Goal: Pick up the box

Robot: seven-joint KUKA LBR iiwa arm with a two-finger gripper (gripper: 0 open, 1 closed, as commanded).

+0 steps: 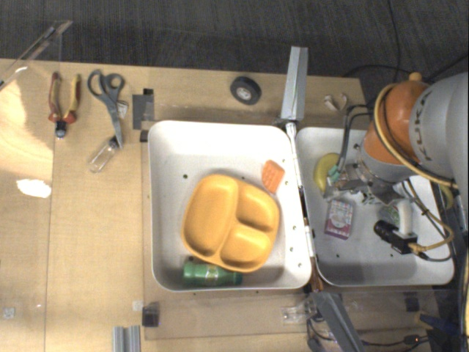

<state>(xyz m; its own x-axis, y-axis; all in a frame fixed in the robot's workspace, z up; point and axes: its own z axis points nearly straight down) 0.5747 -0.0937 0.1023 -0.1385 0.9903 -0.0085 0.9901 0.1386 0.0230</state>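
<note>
From my seat, the gripper (344, 184) sits low over the right bin (432, 273); I cannot tell how it stands or whether it has hold of anything. The box (339, 218), a small flat pack with a pink and white printed face, lies on that bin's floor just below it. Beyond, a yellow item (325, 171) rests by the bin's left wall. In the left bin (165, 196) sit a yellow divided tray (231, 222), a green bottle (210, 273) and an orange piece (272, 175).
</note>
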